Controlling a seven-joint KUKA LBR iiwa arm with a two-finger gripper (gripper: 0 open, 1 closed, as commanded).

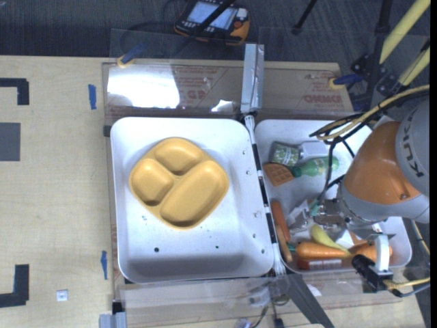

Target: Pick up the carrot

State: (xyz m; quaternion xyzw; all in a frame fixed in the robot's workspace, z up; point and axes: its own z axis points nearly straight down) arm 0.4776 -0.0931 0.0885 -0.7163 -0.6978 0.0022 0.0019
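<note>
Tool [328,219] hangs just above carrot [319,252]; its opening cannot be told.

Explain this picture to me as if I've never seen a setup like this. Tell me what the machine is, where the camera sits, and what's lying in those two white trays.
The picture comes from a single camera fixed above a wooden bench, looking down at a slant. The grey and orange shape on the right is a robot arm reaching in over the right bin; its job is to pick up the carrot. Its gripper is down among the items, but I can't make out what its fingers are doing, so I can't say it holds anything.

The left bin holds a yellow divided plate. The right bin is crowded: a carrot lying near the front edge, a yellow banana-like piece just behind it, a green bottle toward the back, and a waffle-patterned piece beside the bottle.
</note>
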